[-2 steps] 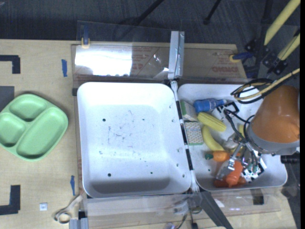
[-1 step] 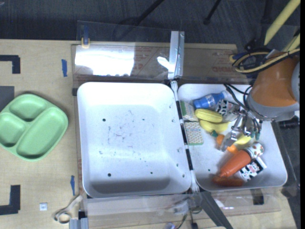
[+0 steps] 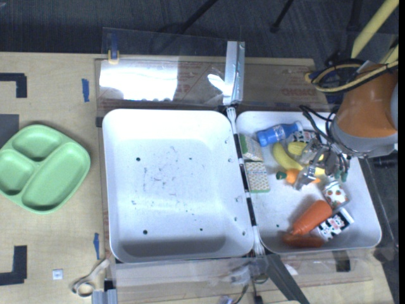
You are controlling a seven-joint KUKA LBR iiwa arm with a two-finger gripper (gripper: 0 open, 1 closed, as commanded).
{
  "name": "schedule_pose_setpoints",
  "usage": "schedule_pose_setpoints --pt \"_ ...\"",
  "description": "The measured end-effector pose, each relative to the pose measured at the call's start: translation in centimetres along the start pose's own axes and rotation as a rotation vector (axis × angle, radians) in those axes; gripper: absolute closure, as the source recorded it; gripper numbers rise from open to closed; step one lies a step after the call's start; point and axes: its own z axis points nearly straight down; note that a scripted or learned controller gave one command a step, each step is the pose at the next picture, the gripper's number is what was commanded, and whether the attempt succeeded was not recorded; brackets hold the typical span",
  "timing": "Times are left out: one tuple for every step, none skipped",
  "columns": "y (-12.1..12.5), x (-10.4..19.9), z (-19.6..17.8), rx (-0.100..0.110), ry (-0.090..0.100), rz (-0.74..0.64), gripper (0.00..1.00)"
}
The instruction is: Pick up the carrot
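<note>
Wooden bench (image 3: pixel 50 81) boards lie under two white bins. On the left of the bench sits a green plate (image 3: pixel 42 167) with three hollows. Next comes the left bin (image 3: pixel 171 182), and beside it the right bin (image 3: pixel 361 189), which is full of toys.

At the far side of the right bin lies a blue bottle (image 3: pixel 276 133). A yellow banana (image 3: pixel 288 157) lies just near of it. By the wall between the bins rests a small patterned pad (image 3: pixel 256 175). A black and white toy (image 3: pixel 336 225) touches the carrot on its right.

The gripper (image 3: pixel 312 170) hangs low over the banana and the toys beside it, and I cannot tell if it is open or shut.

The carrot (image 3: pixel 311 216) is orange and fat, and gets thin toward the left. It lies tilted at the near side of the right bin, a little apart from the gripper.
</note>
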Motion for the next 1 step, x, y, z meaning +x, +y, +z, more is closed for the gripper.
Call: schedule_pose_setpoints --pt "3.78 2.24 -13.3 0.007 0.01 0.218 1.0"
